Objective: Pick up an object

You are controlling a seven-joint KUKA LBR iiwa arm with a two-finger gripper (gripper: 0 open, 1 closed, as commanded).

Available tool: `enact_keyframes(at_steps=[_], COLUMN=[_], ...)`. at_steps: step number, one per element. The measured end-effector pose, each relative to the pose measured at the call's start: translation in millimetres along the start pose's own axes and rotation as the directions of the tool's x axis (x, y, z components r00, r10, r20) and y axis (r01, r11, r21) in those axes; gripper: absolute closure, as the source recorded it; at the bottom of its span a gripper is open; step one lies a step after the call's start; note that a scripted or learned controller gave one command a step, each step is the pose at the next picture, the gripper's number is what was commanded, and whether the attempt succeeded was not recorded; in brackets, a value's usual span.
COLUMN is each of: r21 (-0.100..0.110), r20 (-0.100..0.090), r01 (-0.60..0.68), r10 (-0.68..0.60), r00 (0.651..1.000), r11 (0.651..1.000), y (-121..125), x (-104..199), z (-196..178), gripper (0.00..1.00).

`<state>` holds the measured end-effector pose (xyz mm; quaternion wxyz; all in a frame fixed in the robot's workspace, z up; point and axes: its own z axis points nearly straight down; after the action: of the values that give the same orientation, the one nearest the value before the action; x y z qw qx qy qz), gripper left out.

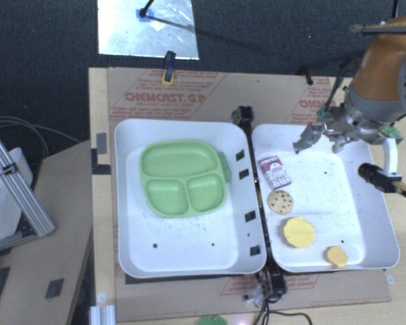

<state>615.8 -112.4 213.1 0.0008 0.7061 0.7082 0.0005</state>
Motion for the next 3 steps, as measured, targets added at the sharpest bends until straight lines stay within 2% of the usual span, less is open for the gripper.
enact_keyframes(at_steps=[1, 2, 3], r21=[0.002, -0.007, 0.005], r20=[-0.004, 0.000, -0.002], r01=[-0.007, 0.006, 0.001], r10=[0.007, -0.006, -0.001], r00=[1.000, 1.000, 1.000], r11=[1.000, 1.000, 1.000], y=[-56.6, 15.3, 10.7], x=[-8.0, 30.3, 27.1], z=[130.4, 127.3, 118.3], gripper=[0.00, 0.00, 1.00])
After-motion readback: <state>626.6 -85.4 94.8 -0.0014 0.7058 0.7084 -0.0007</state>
